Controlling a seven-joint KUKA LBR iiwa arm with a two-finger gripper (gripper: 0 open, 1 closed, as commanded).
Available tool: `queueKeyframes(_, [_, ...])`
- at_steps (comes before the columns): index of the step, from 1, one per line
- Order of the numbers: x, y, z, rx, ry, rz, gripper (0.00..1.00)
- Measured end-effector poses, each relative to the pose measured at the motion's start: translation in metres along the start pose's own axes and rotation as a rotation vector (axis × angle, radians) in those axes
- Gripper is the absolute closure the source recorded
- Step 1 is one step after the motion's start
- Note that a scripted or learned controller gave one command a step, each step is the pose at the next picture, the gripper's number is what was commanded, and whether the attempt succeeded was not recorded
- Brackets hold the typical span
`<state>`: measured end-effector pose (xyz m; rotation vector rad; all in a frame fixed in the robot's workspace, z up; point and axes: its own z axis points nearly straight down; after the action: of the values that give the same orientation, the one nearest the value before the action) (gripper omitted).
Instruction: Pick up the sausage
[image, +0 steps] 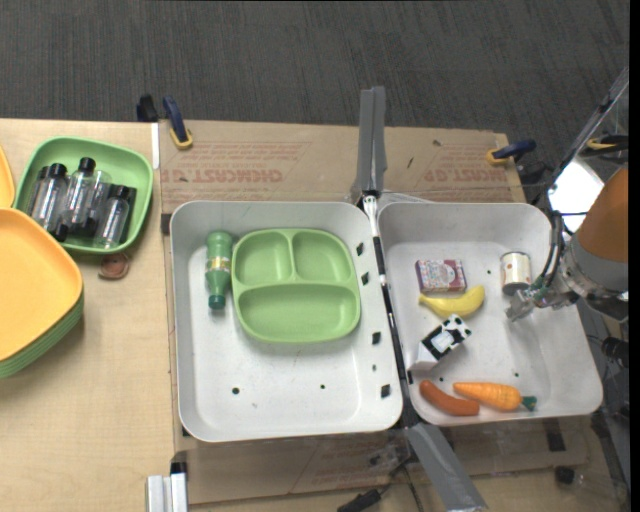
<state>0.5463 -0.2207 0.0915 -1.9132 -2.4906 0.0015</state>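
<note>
The sausage (447, 398) is reddish brown and lies flat in the right bin (575, 395), down at the near edge, close to the wall between the two bins. A toy carrot (492, 395) lies just beside it, with its orange end nearly touching the sausage. That could make the grab hard, because there is little room on that side. The arm (608, 235) comes in from the right, and its tool (520, 300) hangs low near the right side of this bin, next to a small silver can (515, 268). The tool is well apart from the sausage, so the pick has not started yet. I cannot tell if the tool is apart or together, since it looks small and blurry here. Nothing can be seen inside it. Also in this bin are a yellow banana (452, 301), a small pink box (440, 273) just above it, and a black and white thing (445, 338) in the middle. These sit between the tool and the sausage, so I think the arm should lift up and go over them. The left bin (290, 400) holds a green plate with three parts (296, 285) and a green bottle (217, 268) lying beside it. They are far from the job and should not get in the way.
</note>
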Motion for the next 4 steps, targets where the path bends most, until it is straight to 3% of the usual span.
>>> queueKeyframes(1, [0.009,-0.040,-0.007,0.000,0.001,0.102,1.00])
queueKeyframes(2, [0.020,-0.066,-0.012,0.000,0.001,-0.103,1.00])
queueKeyframes(3, [0.020,-0.065,-0.021,-0.002,0.000,-0.100,1.00])
queueKeyframes(4, [0.016,-0.063,0.001,0.000,0.001,0.107,1.00])
